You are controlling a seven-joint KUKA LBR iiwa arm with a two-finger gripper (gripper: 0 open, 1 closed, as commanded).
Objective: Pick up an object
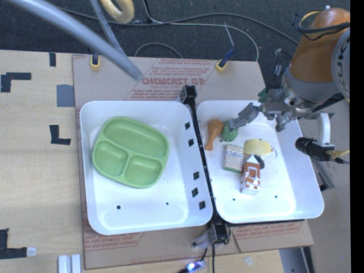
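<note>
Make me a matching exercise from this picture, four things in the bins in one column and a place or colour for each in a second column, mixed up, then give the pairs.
Things:
1. divided plate
2. drumstick toy
3. yellow piece
4. small carton

Descriptions:
A. orange and white, nearest the front of the right bin
B. light green, alone in the left bin
C. tan, beside the divider between the bins
D. pale and rounded, just above the carton

Pairs: 1-B, 2-C, 3-D, 4-A
</note>
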